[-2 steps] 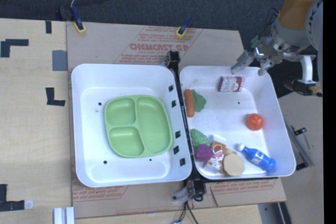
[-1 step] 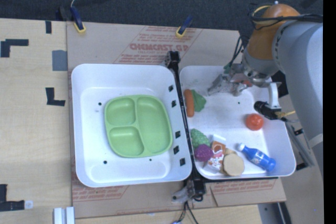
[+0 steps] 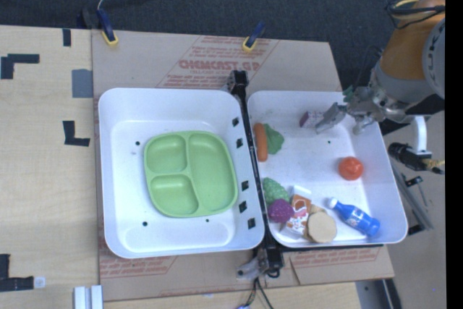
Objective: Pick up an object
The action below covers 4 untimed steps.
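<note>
The orange tomato [image 3: 351, 168] lies in the right bin [image 3: 385, 155], near its right wall. The gripper [image 3: 343, 119] hangs above and slightly left of the tomato, fingers spread and holding nothing. Down from the tomato lies a blue bottle [image 3: 355, 218]; far to its left, a carrot [image 3: 260, 142].

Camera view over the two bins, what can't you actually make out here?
- Gripper, camera view: too small and blurred to tell how it stands, or whether it touches the small dark object beside it.
- That dark object: too blurred to identify.
- Arm: cut off by the right edge.
- Packet in the right bin: partly covered by the round tan piece and purple item.
</note>
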{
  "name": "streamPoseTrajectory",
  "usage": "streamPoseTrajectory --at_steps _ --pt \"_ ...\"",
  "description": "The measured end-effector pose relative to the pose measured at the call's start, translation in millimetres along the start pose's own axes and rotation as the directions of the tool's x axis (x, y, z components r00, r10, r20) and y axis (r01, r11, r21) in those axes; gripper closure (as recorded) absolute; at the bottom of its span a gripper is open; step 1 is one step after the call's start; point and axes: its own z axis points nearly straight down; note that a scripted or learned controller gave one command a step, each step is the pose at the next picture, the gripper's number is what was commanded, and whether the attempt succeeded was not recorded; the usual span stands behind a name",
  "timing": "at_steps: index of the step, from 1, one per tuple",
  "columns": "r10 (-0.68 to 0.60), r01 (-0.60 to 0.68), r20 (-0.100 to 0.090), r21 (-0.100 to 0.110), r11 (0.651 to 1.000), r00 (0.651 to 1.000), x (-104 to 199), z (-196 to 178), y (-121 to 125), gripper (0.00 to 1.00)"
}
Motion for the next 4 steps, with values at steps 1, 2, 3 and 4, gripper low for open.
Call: streamPoseTrajectory --at_steps 1,2,3,4 --pt "0.000 0.000 -0.003 0.002 1.000 1.000 -34.6 77.8 -52.4 0.00" --pt "-0.001 0.001 -0.002 0.000 1.000 1.000 -34.4 68.4 -52.1 1.00" --pt "-0.002 0.002 -0.002 0.001 1.000 1.000 30.7 44.8 -3.2 1.00" --pt "-0.002 0.002 -0.002 0.001 1.000 1.000 101.6 -15.1 -10.9 1.00"
